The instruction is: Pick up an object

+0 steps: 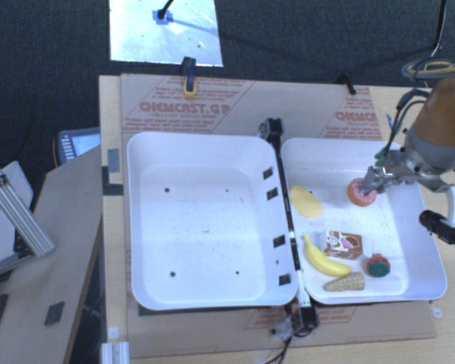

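Tool (368,182) at right white bin's (417,283) 1 o'clock, over round pink-orange toy (361,193); grip cannot be told. Cardboard sheet (212,101) reads "CHEMCAST GP" (red print).

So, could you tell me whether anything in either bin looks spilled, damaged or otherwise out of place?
Nothing stands out. In the right bin the banana, pale yellow piece, small box, cone-shaped wafer and red-and-green toy lie loose but intact, and the gripper sits at the pink ring.

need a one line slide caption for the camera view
Gripper low over a pink ring toy in the right bin, near a banana, carton and cone.
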Available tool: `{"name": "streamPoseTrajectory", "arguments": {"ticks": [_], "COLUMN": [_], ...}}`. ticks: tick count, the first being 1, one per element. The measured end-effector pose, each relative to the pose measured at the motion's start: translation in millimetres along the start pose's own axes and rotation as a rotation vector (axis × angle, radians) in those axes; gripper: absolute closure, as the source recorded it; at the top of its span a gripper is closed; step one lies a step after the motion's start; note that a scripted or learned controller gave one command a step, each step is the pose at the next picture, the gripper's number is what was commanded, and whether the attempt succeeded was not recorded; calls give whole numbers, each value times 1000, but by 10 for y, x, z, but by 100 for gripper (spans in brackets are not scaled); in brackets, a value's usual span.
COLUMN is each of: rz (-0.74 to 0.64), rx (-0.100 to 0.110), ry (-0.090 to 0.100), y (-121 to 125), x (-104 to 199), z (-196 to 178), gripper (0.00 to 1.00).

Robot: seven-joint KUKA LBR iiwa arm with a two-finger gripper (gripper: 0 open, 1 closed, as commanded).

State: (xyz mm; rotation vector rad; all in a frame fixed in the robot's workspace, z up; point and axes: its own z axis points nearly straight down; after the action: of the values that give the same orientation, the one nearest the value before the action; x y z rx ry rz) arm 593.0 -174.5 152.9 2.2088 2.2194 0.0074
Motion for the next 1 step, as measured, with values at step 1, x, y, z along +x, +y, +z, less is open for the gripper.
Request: {"name": "streamPoseTrajectory", "arguments": {"ticks": [1], "rz": [-1], "rx": [-2], "ry": [-1], "y": [9], "x": [-2], "z": [-106], "gripper": [100]}}
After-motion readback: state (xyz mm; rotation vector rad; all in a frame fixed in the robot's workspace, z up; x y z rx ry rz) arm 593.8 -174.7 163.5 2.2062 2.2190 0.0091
